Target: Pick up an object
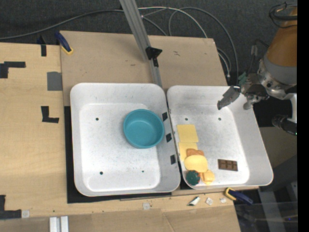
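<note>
**Gripper open and empty over the right bin's far right corner**

Gripper [237, 98] fingers are spread apart with nothing between them; I see one grey finger [228, 98] angling down toward the right bin [251, 129], the other shorter one pointing the same way beside it. I take the right bin as my landmark. From where I watch, the gripper hangs over that bin's far right corner, near its rim, with the arm [282, 47] and its orange band reaching in from beyond the bin's right side.

Inside the right bin, everything lies well apart from the gripper. Along the bin's left wall sits a pale yellow square block [187, 133], and just nearer the front from it a cluster: an orange piece [194, 153], a yellow rounded piece [196, 163] touching it, and a dark teal ball [192, 177] at the bin's front left corner. A small brown chocolate bar [227, 165] lies toward the bin's front right.

Left of the right bin, the left bin [87, 129] holds a blue bowl [143, 128], upright, near the shared edge.
</note>
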`<state>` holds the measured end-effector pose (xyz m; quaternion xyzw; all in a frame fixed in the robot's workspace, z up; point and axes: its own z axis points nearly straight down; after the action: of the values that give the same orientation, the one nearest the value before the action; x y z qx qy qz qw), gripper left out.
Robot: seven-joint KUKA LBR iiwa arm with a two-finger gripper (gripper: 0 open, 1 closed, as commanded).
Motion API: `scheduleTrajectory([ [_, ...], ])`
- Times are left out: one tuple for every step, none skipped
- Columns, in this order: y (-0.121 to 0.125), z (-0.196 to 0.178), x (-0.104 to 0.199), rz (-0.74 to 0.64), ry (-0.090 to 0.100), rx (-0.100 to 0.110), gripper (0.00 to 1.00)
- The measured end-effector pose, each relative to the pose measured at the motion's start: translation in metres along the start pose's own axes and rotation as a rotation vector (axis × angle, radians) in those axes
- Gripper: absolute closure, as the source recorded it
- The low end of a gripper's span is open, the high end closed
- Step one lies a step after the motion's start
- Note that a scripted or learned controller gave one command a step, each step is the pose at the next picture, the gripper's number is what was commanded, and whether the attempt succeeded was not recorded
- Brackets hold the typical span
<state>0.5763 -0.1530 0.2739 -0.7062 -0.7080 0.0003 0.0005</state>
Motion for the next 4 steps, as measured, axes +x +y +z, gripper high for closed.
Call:
scheduleTrajectory([
  [0.0,0.0,0.0,0.0,0.0,0.0,0.0],
  [0.008,0.057,-0.003,0.001,0.0,0.006,0.0],
  [0.008,0.117,-0.004,0.001,-0.001,0.001,0.0],
  [0.0,0.18,-0.006,0.001,0.0,0.007,0.0],
])
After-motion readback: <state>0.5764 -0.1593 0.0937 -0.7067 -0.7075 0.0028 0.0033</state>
